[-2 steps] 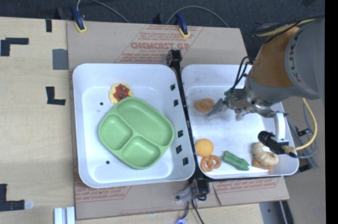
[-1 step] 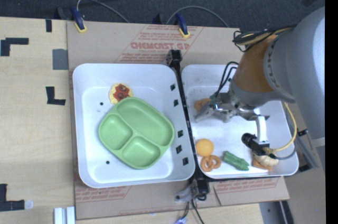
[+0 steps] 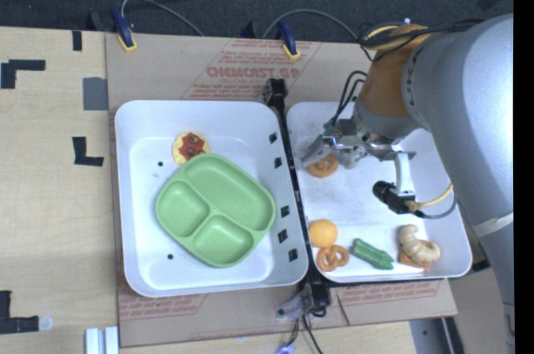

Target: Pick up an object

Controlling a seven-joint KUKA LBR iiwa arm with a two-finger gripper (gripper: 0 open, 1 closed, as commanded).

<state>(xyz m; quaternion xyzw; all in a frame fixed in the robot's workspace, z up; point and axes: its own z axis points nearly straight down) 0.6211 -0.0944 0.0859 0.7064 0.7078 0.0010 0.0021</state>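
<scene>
My gripper (image 3: 335, 154) is low in the right bin (image 3: 434, 177), near its back left corner, at the end of the grey arm with its orange band. Its fingers (image 3: 313, 152) stand open, spread just above and beside a small orange ring-shaped piece (image 3: 322, 169). Nothing shows between the fingers. Along the front of the same bin lie an orange ball (image 3: 323, 232), a brown pretzel (image 3: 333, 258), a green pickle (image 3: 371, 253) and a tan knobbly piece (image 3: 417, 245).
The left bin (image 3: 138, 202) holds a green divided plate (image 3: 215, 209) and a small yellow-and-red piece (image 3: 190, 146) behind it. A black divider (image 3: 288, 177) runs between the bins. A black cable (image 3: 400, 198) hangs from the wrist over the right bin.
</scene>
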